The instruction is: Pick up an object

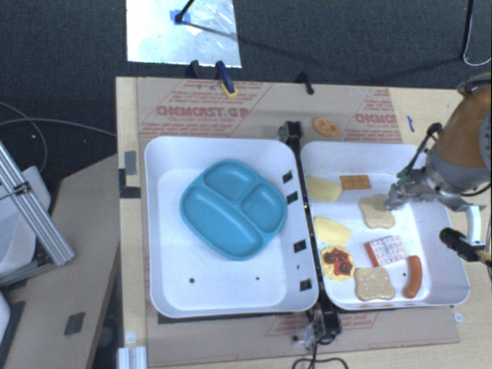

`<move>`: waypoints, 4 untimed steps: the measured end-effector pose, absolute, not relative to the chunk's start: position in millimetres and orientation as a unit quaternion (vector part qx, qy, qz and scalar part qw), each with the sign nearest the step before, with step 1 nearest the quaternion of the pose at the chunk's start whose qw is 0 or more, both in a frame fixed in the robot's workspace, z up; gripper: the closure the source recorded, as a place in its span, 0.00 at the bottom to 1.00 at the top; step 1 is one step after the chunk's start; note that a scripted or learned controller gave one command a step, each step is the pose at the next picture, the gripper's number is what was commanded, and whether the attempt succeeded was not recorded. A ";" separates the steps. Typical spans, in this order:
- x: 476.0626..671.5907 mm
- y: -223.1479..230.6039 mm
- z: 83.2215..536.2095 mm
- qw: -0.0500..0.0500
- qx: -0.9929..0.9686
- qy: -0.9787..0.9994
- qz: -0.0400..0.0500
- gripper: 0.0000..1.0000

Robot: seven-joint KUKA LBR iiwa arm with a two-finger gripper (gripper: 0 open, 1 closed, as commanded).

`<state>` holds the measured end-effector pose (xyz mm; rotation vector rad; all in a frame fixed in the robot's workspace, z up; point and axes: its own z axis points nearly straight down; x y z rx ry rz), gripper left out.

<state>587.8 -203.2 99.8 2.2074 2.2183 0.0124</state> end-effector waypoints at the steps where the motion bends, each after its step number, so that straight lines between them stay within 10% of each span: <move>1: 587.4 -203.1 99.1 0.005 0.705 0.709 0.004 0.00; 3: 485.4 -130.3 84.1 0.000 0.707 0.707 0.000 0.00; 4: 488.1 -80.1 120.0 0.001 0.704 0.710 0.002 0.00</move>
